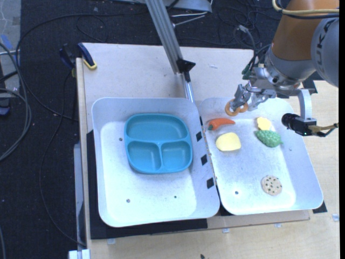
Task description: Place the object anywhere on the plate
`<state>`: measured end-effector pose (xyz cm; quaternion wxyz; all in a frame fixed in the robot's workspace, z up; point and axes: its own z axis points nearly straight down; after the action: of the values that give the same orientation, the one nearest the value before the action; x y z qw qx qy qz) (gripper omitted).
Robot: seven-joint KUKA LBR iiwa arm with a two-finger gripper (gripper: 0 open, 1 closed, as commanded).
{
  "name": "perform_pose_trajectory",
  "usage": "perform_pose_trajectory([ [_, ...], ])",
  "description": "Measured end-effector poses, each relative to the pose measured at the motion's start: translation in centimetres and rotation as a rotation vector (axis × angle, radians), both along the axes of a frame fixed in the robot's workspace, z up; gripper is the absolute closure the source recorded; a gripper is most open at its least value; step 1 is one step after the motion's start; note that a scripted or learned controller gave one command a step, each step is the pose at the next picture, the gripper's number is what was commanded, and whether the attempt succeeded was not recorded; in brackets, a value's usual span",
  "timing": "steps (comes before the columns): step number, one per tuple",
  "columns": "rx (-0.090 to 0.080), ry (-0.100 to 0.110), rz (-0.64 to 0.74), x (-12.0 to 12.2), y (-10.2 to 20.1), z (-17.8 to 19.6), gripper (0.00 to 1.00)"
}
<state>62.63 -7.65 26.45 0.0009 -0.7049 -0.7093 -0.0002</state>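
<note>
Dark carpet (43, 161), trailing cables (38, 99)

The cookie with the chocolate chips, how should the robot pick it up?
The cookie lies flat on the floor of the right bin, alone, with bare space all round. It looks thin and round, so coming straight down from above and pinching its rim on two opposite sides is probably best; any pair of sides should do. The gripper is at the bin's far end.

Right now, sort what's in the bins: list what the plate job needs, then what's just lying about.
In the job:
- blue plate, left bin
- orange ring-shaped piece, at the gripper in the right bin; I cannot tell whether it is gripped

Lying about, right bin:
- orange carrot-like piece
- yellow piece
- small yellow piece
- green piece
- cookie
</note>
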Motion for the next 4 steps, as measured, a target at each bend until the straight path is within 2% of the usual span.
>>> perform_pose_trajectory([
  [1, 0.000, 0.001, 0.000, -2.1, 3.7, -0.8, 1.00],
  [3, 0.000, 0.002, 0.002, -6.6, 13.7, -0.7, 1.00],
  [4, -0.001, 0.004, 0.001, -9.1, 18.8, -3.3, 1.00],
])
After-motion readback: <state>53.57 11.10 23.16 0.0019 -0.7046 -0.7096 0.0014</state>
